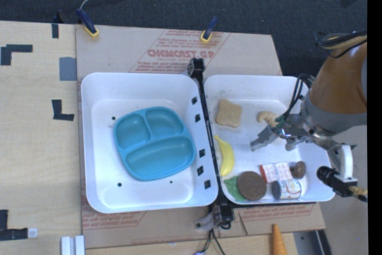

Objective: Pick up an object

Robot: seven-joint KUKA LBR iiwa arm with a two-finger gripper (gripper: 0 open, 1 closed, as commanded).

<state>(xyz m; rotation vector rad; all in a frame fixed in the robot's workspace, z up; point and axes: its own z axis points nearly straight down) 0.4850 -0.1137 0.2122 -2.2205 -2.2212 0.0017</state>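
My gripper [268, 131] hangs over the middle of the right bin [250, 83], reaching in from the right. It is open, with nothing between its fingers. One grey finger [261, 141] points down-left over bare bin floor. A small beige piece [265, 117] lies just beyond the other finger, close to it. A tan square slice [229, 113] lies to the left. A yellow banana [225, 156] rests along the bin's left wall. At the front sit a brown round disc [252, 185], a red-and-white packet [283, 179] and a small dark lump [298, 169].
The left bin [101, 98] holds a blue divided plate [155, 143]. A black divider clip line [200, 122] runs between the bins. An orange object [279, 240] lies on the bench in front of the right bin. Yellow clamps [208, 34] hold the cardboard behind.
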